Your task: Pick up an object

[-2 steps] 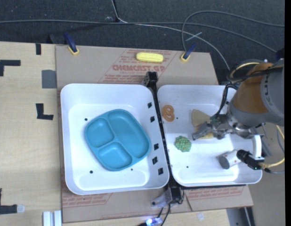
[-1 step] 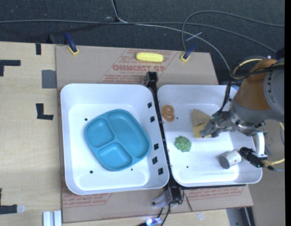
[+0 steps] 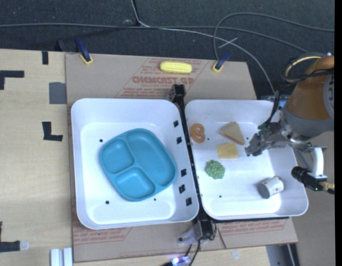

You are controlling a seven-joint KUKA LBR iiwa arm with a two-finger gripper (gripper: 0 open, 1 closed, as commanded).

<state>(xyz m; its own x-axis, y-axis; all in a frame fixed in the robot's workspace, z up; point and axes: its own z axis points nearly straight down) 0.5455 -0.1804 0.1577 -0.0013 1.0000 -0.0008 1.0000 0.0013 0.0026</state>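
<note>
Arm: the grey arm with its orange band (image 3: 315,96) reaches in from the right, over the right bin's right side.
Pincer: the pincer (image 3: 254,147) sits low over the right bin (image 3: 243,208), just right of the yellow block; whether it is released or clenched, I cannot tell, and nothing shows gripped in it.
Yellow block: a pale yellow cheese-like block (image 3: 227,151) lies flat on the right bin's floor, just beside the pincer tip; touching or not, I cannot tell.
Wedge: a tan wedge-shaped piece (image 3: 232,131) lies just above the yellow block, near the bin's back wall.
Pretzel: an orange pretzel-shaped piece (image 3: 197,132) lies near the right bin's left wall.
Green piece: a knobbly green broccoli-like lump (image 3: 215,169) lies below the yellow block, toward the bin's middle.
Cylinder: a small grey and white cylinder (image 3: 270,187) lies on its side in the bin's front right part, well apart from the others.
Left bin: the left bin (image 3: 88,204) holds a blue divided plate (image 3: 138,164) with three compartments, lying at a slant.
Table: a cardboard sheet (image 3: 104,76) lies under both bins, with a yellow corn-like piece (image 3: 175,67) on it behind the bins.
</note>
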